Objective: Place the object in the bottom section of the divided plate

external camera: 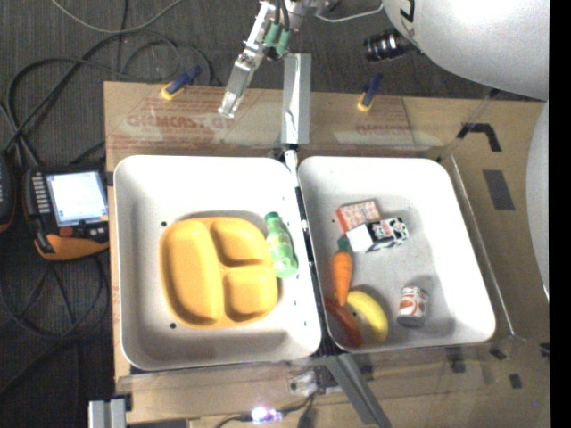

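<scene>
Right bin (464, 239) holds a carrot (343, 275), banana (368, 314), small can (411, 303) and what look like cartons (371, 224)

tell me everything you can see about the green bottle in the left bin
The green bottle looks like translucent pale green plastic, with a narrower neck end pointing toward the bin's far side. It lies on its side, resting over the right rim of the yellow divided plate, close to the left bin's right wall. Nothing grips it.
</scene>
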Controlling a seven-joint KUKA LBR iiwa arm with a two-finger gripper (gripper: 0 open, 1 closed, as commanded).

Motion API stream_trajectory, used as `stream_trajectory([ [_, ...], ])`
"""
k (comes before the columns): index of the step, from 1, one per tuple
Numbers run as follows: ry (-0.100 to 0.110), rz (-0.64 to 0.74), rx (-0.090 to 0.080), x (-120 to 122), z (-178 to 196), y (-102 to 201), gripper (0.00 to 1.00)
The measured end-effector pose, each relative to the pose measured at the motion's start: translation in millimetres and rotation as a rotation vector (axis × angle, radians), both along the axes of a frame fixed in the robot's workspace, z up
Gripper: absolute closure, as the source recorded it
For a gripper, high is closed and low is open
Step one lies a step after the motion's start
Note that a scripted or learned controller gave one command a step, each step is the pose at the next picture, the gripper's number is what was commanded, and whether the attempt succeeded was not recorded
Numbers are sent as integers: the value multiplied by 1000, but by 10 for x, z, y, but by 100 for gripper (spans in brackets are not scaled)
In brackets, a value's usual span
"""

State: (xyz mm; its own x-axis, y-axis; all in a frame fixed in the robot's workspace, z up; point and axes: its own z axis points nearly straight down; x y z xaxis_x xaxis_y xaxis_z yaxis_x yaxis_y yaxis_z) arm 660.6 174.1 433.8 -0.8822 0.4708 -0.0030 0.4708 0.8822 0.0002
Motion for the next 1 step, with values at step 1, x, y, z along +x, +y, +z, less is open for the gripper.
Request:
stream_trajectory([
  [1, 1, 226, -1, -43, 3, -356, 0],
])
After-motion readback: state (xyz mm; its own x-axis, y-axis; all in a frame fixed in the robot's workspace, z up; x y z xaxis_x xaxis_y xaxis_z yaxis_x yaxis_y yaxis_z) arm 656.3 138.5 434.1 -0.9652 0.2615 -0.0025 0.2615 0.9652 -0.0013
